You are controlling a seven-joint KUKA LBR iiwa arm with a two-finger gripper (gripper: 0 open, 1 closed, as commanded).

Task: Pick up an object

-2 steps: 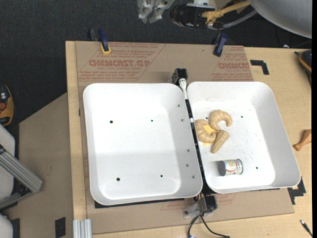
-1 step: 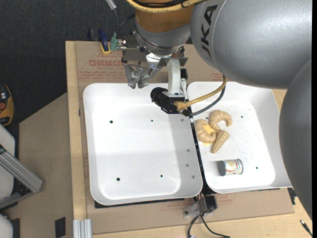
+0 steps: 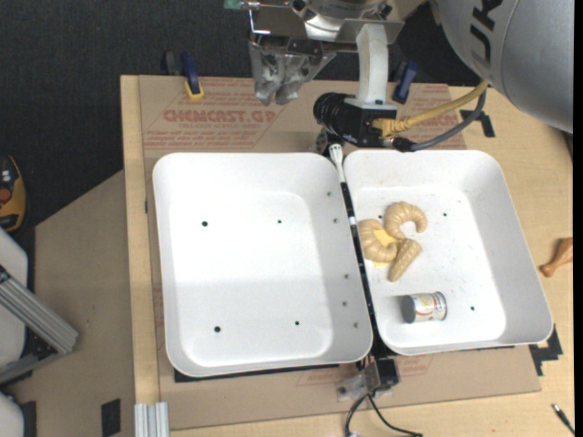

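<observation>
My gripper (image 3: 278,87) hangs high over the back edge of the bench, behind the left bin (image 3: 182,244), with its fingers close together and nothing between them. In the right bin (image 3: 510,235) lie a curled tan croissant-like piece (image 3: 406,218), a pale yellow piece (image 3: 374,242) and a tapered tan piece (image 3: 405,259), all bunched near the bin's left wall. A small grey can (image 3: 424,308) with a dark end lies on its side toward the front of the same bin.
The bins stand side by side on a cardboard sheet (image 3: 219,112) held by blue and yellow clamps (image 3: 189,73) at the back. A metal rail (image 3: 36,317) sits off the bench at the far left.
</observation>
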